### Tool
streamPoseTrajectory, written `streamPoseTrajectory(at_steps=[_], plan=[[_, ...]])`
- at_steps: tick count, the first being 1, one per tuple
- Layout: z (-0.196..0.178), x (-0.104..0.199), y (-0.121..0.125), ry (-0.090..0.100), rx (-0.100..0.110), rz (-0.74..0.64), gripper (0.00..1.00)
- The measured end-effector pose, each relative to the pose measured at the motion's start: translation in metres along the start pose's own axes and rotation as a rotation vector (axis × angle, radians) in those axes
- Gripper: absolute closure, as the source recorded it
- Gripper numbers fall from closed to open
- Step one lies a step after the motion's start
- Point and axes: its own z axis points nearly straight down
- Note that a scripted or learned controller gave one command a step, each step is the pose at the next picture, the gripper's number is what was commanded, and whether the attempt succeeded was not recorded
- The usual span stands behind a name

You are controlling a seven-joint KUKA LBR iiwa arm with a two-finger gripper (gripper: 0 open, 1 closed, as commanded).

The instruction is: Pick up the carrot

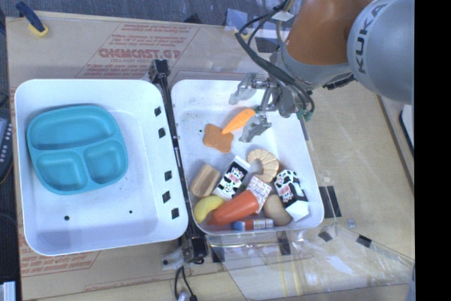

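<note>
On the worktop (63,39), the left bin (91,222) holds a divided tray (76,148), while in the right bin (184,109) the carrot (238,120) lies behind a heap of toy food (250,194), beneath the end effector (257,109).

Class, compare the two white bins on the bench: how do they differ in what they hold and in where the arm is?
The left white bin holds a single blue divided tray; the right white bin holds many small toy foods, including the small orange carrot. The gripper is over the right bin, not the left bin. Both are shallow, white and rectangular.
</note>
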Motion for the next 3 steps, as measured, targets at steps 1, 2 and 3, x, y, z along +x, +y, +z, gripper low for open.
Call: streamPoseTrajectory(at_steps=[1,2,3], plan=[[0.123,-0.022,-0.028,0.004,-0.003,-0.239,0.0],[0.108,-0.026,-0.027,-0.005,0.0,-0.245,1.0],[0.025,-0.051,0.018,-0.011,0.0,-0.119,1.0]])
